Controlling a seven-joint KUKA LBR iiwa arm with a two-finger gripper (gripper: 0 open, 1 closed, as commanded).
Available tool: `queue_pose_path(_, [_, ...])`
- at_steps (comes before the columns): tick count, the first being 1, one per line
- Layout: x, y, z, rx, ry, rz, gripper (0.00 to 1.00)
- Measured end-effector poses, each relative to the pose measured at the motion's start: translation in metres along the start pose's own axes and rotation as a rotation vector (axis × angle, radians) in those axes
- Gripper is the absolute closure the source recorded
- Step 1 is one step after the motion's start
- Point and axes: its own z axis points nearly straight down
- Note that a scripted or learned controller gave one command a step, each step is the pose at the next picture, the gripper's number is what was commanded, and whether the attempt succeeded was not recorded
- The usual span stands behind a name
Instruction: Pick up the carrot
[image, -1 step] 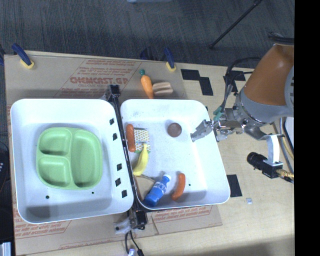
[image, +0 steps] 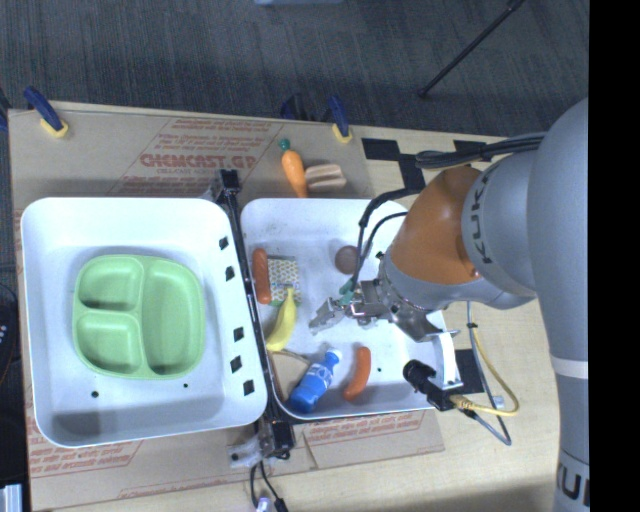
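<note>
The gripper (image: 335, 312) hangs low over the middle of the right bin (image: 320, 213), its metal fingers pointing toward the left of the view. The fingers stand slightly apart, and nothing is visible between them.

The carrot (image: 293, 171) lies outside both bins, on the cardboard sheet (image: 190, 160) behind the right bin's far rim, just beside a small tan block (image: 325, 178). From the gripper it lies up the view and a little left, with the bin rim between. Its long axis runs roughly away from the camera, green tip at the far end. The coming move therefore appears to require a lift clear of the rim before any descent.

Count of items:
- Left bin (image: 45, 300): one green divided plate (image: 140, 313).
- Right bin: one banana (image: 283, 318), one blue bottle (image: 315, 382), two orange-red sausage-shaped pieces (image: 261, 275) (image: 358, 372), one round brownish object (image: 345, 259).
- Cardboard: one carrot, one tan block.
</note>
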Motion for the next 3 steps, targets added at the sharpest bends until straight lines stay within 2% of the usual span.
queue_pose_path(1, [-0.056,0.023,-0.111,-0.007,-0.003,-0.054,0.00])
queue_pose_path(2, [0.012,0.034,0.016,-0.002,-0.001,-0.243,0.00])
queue_pose_path(3, [0.089,0.098,-0.158,-0.008,-0.004,-0.367,0.00])
